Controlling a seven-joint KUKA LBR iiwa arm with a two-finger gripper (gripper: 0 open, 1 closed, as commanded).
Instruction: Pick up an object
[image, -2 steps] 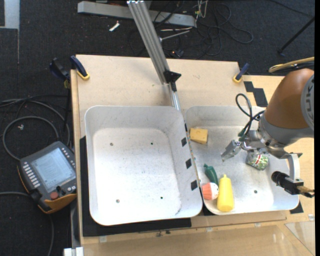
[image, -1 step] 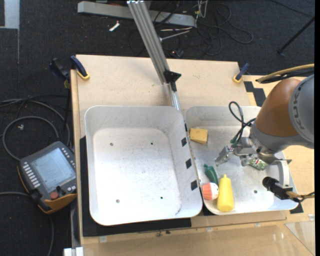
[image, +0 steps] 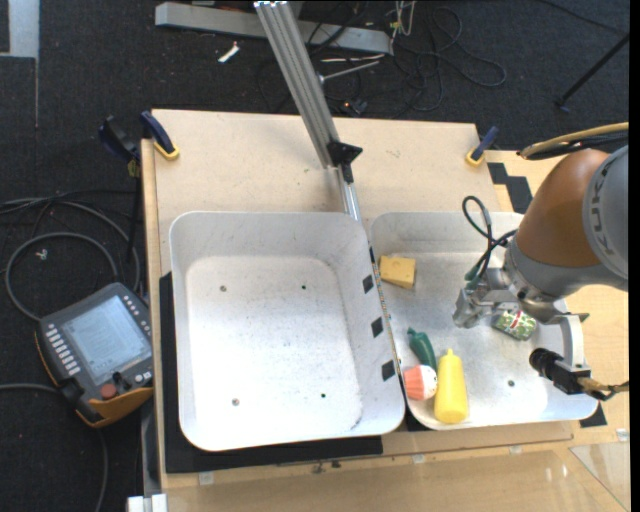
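Observation:
The right bin (image: 430, 228) holds a yellow sponge block (image: 398, 271) near its left wall. A green-topped carrot-like toy (image: 421, 348), a red and white ball (image: 420, 381) and a yellow bottle (image: 451, 387) lie along the front. A small green and red can (image: 516, 322) lies on its side toward the right. My gripper (image: 470, 312) hangs low over the bin floor, just left of the can and right of the sponge. Nothing shows between its fingers.
The left bin (image: 190, 235) stands beside the right one, their walls meeting in the middle. A metal pole (image: 305, 85) slants in from the top. A teach pendant (image: 95, 345) lies on the floor at left. Clamps hold the bench's back corners.

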